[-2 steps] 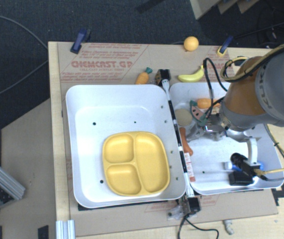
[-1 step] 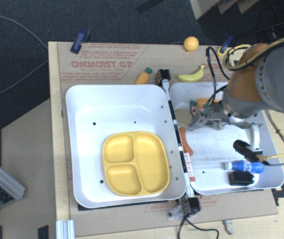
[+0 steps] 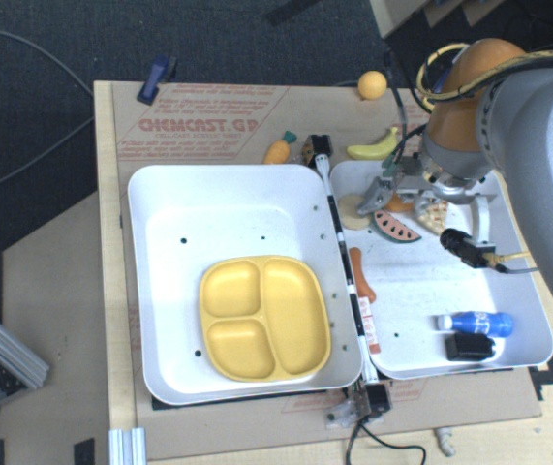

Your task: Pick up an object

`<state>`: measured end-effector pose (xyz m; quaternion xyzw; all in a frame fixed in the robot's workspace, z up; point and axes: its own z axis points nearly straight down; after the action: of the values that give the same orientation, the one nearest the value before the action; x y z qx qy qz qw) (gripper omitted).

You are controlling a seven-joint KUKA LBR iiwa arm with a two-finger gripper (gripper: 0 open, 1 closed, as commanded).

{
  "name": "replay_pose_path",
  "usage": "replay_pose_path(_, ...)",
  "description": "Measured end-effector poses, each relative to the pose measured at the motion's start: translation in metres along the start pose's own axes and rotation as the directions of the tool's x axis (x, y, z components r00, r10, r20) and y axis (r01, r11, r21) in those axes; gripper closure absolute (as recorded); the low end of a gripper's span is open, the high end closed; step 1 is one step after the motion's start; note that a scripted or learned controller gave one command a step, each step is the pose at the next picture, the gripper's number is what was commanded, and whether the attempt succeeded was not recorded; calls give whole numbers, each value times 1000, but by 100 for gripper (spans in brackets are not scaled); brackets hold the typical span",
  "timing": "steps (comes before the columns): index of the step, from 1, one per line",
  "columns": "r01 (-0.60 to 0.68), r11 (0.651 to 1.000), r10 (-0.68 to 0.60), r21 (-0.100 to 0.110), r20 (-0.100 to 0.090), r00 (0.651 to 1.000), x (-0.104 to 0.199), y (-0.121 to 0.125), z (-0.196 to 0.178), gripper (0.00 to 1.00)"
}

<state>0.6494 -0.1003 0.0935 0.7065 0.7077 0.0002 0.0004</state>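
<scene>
Yellow plate (image 3: 264,316), three compartments, sits in left bin (image 3: 160,260) toward its front edge. Right bin (image 3: 421,356): blue tube (image 3: 479,324) and black block (image 3: 470,347) at front right corner, red pen (image 3: 360,281) along left wall, watermelon slice (image 3: 396,227) near back edge just beside the hand (image 3: 392,190). Can't tell the hand's state. Banana (image 3: 375,146) on that bin's back rim. Counter (image 3: 199,124) board reads "CHEMCAST GP".
</scene>
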Motion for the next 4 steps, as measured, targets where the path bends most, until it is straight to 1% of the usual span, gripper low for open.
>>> replay_pose_path(1,-1,1000,1,-4,0,1000,-10,-2,5,0)
replay_pose_path(2,-2,1000,2,-7,3,1000,4,-15,5,0)
replay_pose_path(3,-2,1000,2,-1,1,1000,-21,-12,9,0)
replay_pose_path(4,-1,1000,1,-4,2,1000,-21,-11,-2,100)
